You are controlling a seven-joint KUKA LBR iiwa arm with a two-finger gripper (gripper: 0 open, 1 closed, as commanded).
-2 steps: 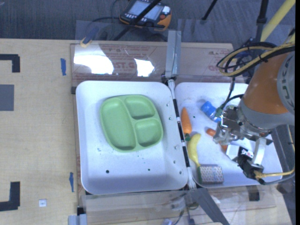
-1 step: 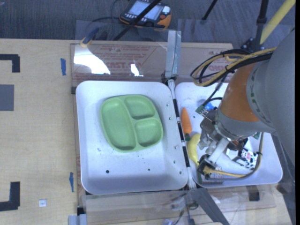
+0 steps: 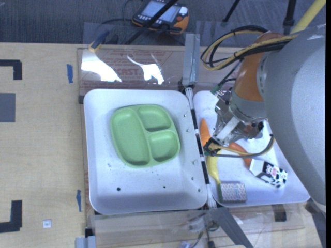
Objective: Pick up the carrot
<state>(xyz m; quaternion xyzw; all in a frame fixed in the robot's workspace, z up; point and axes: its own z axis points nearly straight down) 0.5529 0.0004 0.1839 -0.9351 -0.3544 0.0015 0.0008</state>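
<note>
A green divided plate (image 3: 145, 134) sits in the left bin (image 3: 103, 190). In the right bin (image 3: 295, 190), a carrot (image 3: 205, 132) lies along the left wall, just left of the gripper (image 3: 217, 141), which hangs low over it. Whether the gripper is spread or pinching cannot be told. Nearby lie a yellow banana (image 3: 213, 170), a grey sponge (image 3: 233, 191) and a black-and-white toy (image 3: 272, 173).
</note>
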